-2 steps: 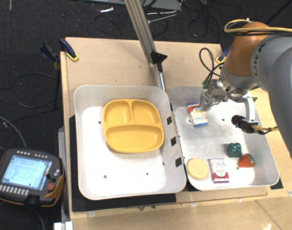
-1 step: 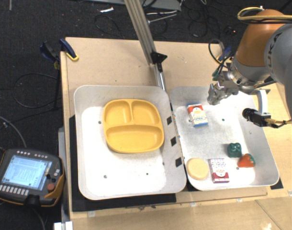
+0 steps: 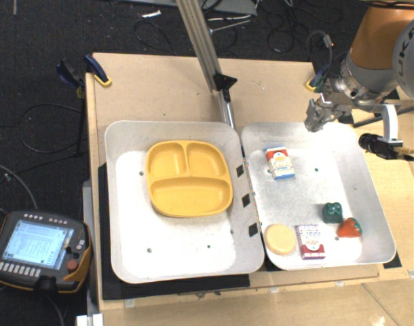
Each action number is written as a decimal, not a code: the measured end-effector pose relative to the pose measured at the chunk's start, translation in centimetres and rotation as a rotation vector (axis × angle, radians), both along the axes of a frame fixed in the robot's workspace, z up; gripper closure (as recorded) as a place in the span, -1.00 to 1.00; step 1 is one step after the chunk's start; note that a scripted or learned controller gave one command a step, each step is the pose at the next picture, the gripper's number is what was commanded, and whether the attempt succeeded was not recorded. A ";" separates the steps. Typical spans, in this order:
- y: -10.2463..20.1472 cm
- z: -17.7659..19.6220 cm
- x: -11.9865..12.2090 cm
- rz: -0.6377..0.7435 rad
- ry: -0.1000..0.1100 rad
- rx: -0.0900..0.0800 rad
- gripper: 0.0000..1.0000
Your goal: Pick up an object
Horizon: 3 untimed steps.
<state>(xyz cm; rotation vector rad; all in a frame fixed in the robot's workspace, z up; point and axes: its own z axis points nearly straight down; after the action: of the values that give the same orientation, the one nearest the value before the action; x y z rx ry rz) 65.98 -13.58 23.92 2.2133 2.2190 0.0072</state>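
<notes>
So the stuff up for grabs is all in the right-hand shallow white bin [image 3: 370, 182]. Taking that bin as the reference: a small white carton with an orange and blue label [image 3: 279, 163] lies in its upper left part, a bit tilted. Along the bin's near edge there's a flat round tan disc [image 3: 280, 239] at the left corner, and just beside it, touching or nearly so, a small red and white box [image 3: 310, 242]. Further right in the same bin sit a dark green pepper-shaped toy [image 3: 332, 212] and, just below and to its right, a red pepper-shaped toy with a green stem [image 3: 349, 228]; those two are close together, I can't say if they touch.

The claw [image 3: 317, 119] hangs over the far edge of that bin, about at the middle of its top rim, well apart from every item inside. Nothing sits between its tips, and from this angle I honestly can't tell whether it's released or clenched. Above it is the grey wrist with the big orange band of the arm [image 3: 378, 39], coming in from the right.

Left of that bin, touching it along the middle seam, is the second white bin [image 3: 125, 250], holding a yellow plastic divided plate with three compartments [image 3: 189, 178]. Both bins rest on the tan surface [image 3: 153, 87]. Off the surface's lower left corner lies a grey handheld control pendant with a lit screen [image 3: 37, 248].
</notes>
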 end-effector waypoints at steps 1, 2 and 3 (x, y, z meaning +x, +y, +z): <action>0.0 5.4 0.2 0.000 0.000 0.000 1.00; 6.0 5.2 -1.2 0.006 0.008 0.003 1.00; 10.9 5.2 -2.0 0.005 0.010 0.004 1.00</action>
<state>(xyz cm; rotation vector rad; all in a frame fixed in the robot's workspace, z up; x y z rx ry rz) 63.96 -2.72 29.07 2.2142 2.2315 0.0008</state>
